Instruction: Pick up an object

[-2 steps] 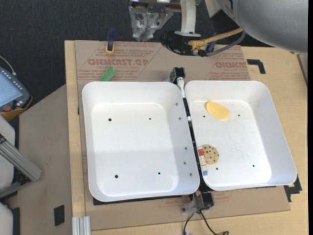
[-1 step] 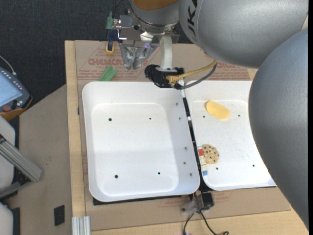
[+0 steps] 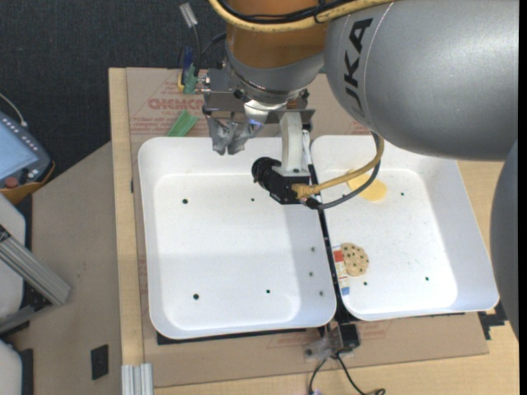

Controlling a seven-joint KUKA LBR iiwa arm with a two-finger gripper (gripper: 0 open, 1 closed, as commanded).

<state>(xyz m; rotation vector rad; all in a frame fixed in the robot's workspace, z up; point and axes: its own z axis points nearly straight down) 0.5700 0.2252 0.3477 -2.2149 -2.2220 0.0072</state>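
Gripper (image 3: 230,141) hangs over the far rim of the left bin (image 3: 165,220); whether its fingers are parted cannot be told, and nothing is seen held. Cookie (image 3: 355,258) and yellow disc (image 3: 372,191) lie in the right bin (image 3: 445,245). Approach step judged pending; next move calls for crossing rightward

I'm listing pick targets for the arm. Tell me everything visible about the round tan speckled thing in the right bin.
The round tan disc with dark specks looks like a chocolate-chip cookie, possibly a toy. It lies flat on the floor of the right shallow white bin, near that bin's left wall, towards the front. A small red, white and blue item lies against its left edge. Nothing grips it.
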